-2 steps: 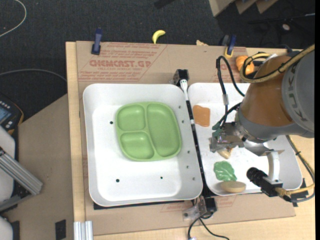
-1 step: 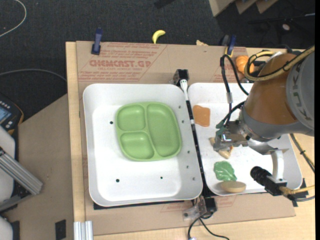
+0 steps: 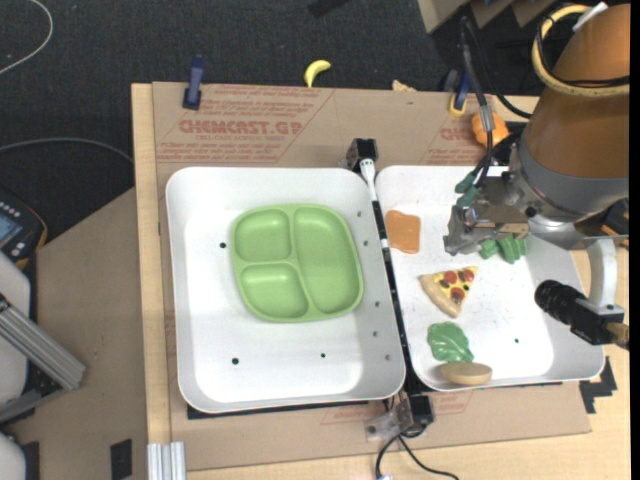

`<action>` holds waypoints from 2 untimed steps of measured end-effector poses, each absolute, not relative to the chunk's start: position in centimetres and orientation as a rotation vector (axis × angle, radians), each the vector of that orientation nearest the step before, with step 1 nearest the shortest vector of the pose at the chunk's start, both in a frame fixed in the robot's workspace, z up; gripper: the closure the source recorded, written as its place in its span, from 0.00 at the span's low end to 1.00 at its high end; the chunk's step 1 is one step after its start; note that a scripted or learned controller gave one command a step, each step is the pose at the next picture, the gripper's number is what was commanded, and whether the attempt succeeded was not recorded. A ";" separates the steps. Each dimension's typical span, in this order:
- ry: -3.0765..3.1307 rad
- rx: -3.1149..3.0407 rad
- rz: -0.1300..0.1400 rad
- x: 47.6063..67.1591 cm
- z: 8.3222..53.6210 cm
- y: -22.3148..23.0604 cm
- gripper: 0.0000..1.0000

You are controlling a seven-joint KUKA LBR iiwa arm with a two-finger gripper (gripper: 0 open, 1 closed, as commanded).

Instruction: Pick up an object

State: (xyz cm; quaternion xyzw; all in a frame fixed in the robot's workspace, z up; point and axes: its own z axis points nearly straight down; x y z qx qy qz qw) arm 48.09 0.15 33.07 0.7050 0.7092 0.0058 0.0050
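Nothing is being held yet: the claw (image 3: 470, 230), its grip state impossible to tell, is being hung over the right bin (image 3: 560, 363) beside the orange slab (image 3: 404, 231).

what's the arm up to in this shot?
The KUKA arm has reached into the right bin, its gripper low over the far part, next to a green toy piece. Whether it holds anything cannot be told. Loose in that bin lie an orange slice-like piece, a toy pizza slice, a green leafy piece and a tan oval piece. The left bin holds a green divided plate.
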 end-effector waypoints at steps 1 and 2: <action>2.228 2.207 0.015 48.0 40.7 8.4 1.00; 2.221 2.217 0.004 48.0 41.3 7.9 1.00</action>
